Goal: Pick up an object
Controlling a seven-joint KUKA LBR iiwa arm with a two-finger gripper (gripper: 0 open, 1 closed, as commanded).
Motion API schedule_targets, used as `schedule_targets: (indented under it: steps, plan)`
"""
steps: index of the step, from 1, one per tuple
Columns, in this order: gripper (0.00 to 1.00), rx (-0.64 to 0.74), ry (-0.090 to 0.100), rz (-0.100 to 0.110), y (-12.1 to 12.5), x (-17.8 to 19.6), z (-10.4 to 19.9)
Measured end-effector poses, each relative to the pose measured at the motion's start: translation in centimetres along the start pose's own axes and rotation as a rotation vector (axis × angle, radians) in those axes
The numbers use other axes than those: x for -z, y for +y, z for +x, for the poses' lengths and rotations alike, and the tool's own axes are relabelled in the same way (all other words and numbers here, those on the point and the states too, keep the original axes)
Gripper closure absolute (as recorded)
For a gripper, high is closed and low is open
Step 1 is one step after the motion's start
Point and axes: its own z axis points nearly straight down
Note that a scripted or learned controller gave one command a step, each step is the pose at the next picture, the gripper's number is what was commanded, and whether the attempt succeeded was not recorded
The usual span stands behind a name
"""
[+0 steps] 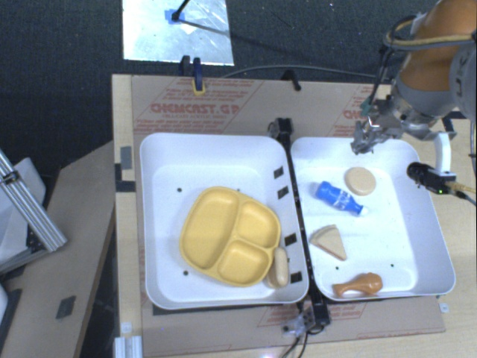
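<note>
My gripper (363, 145) hangs over the far edge of the right bin (428, 222), with nothing visible between its fingers. Just in front of it lies a round tan cookie (361, 180). A blue bottle (337, 198) lies to the cookie's left. Nearer the front sit a wedge of bread (329, 242) and a brown chicken drumstick (358, 285). In the left bin (160, 200) rests a yellow divided tray (230, 235), with a pale bread roll (279, 266) against its right front corner.
A black divider (297, 215) runs between the two bins. The bins sit on a cardboard sheet (195, 107). A shiny metal plate (177, 21) lies at the back, and a metal rail (26, 207) stands at the left.
</note>
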Motion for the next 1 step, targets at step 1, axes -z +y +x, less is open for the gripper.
schedule_targets:
  steps: [1]
  plan:
    - [1.00, -0.001, 0.000, 0.002, -0.01, -0.72, 4.89]
